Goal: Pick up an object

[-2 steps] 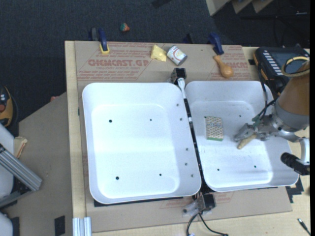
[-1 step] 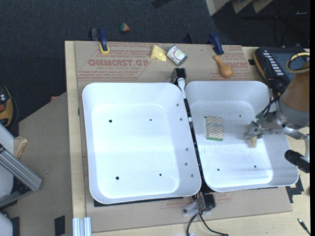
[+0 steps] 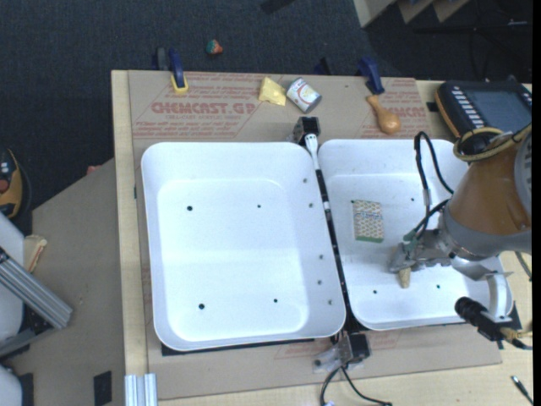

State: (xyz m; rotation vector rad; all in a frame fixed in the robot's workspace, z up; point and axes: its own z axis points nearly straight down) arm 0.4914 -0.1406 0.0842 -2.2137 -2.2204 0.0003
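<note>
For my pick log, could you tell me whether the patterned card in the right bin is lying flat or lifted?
Lying flat: the patterned card rests face up on the right bin's floor, apart from the gripper.

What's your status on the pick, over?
Gripper low in the right bin. Patterned pad lies flat up-left of it, apart, not held. Nothing between them.

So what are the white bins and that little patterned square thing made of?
The bins look like thin molded plastic: smooth, plain white, with rounded corners and a faint sheen. The patterned square in the right bin looks soft, maybe a sponge or cloth pad, with a dull, speckled green-and-tan surface. It is too small to be sure.
</note>
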